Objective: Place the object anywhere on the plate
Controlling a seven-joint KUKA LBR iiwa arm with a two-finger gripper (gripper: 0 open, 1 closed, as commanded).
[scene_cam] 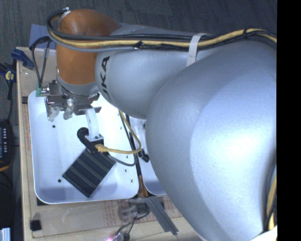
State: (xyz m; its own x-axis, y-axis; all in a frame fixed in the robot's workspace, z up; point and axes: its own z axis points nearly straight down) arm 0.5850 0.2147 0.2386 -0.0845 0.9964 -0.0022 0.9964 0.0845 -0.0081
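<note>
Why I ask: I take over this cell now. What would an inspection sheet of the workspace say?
Surface: white left bin on a wooden bench; right bin mostly behind the arm.
Job's things: dark ribbed slab flat in the left bin.
Clutter: nothing seen.
Grippers: claw over the left bin's far corner, apart from the slab.
Cables: yellow cable along the arm.
Surroundings: dark floor; blue thing at the bench's edge.
</note>
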